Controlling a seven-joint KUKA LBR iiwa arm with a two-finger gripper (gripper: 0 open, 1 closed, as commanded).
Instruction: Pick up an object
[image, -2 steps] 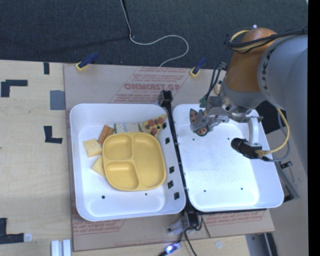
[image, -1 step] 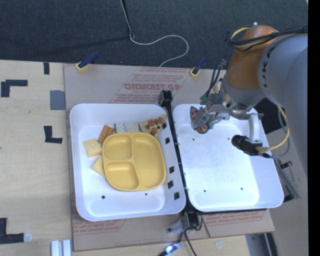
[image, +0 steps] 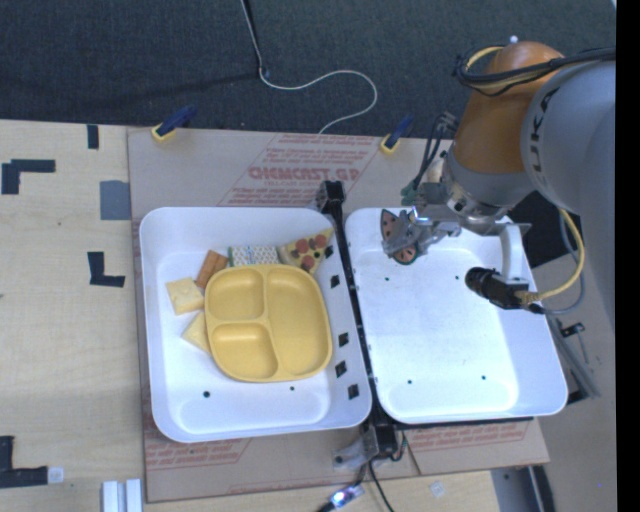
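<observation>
camera view | two white bins (image: 455, 400) | cardboard sheet (image: 290, 170) | dark carpet (image: 120, 60)

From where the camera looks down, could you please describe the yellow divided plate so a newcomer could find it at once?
Start at the left white bin. The yellow plate lies in its middle, flat, with three compartments. It is the largest item there, overlapping the smaller tan and patterned pieces that poke out along its upper-left edge.

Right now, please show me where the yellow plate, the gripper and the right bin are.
Yellow plate (image: 268, 322): camera view, on the ridge between its compartments.
Gripper (image: 403, 244): camera view, at its tip, over the right bin's far-left corner.
Right bin (image: 450, 350): camera view, on its bare white floor.
</observation>
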